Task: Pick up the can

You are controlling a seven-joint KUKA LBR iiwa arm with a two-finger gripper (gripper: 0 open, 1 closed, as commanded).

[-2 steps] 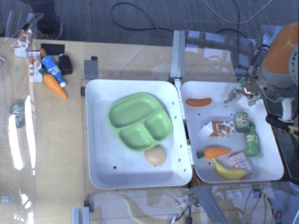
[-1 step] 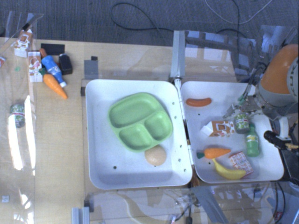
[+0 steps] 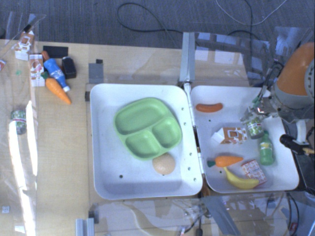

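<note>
The arm (image 3: 295, 80) reaches in from the right over the right bin (image 3: 290, 183), its orange band high at the edge and the gripper (image 3: 256, 117) low over the bin's upper right part. The can (image 3: 254, 129), small with a green label, sits directly under the gripper, and the fingers appear to pinch it by its top, though the metal parts blur together there. Just below the can stands a green bottle (image 3: 266, 150), and to its left lies a small carton (image 3: 233, 134). A sausage (image 3: 209, 107) lies near the bin's top left; a carrot (image 3: 228, 161), a banana (image 3: 241, 180) and a patterned packet (image 3: 253, 170) crowd the lower part. The left bin (image 3: 101, 151) holds a green divided tray (image 3: 147, 128) and a round bread roll (image 3: 164, 164) touching its lower edge. More toys lie on the surface (image 3: 64, 156) at far left.
</note>
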